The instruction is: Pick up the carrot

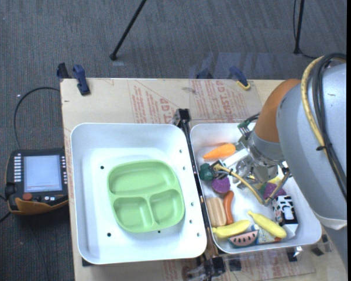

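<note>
Dark carpet is surrounding the tabletop while I am watching the carrot lying in the right bin near its upper left, probably light, stiff, smooth plastic best pinched across its thick middle, with the claw hovering beside it, its state unclear to me.

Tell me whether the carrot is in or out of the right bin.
In: the carrot lies on the right bin's floor, near its upper-left corner.
</note>
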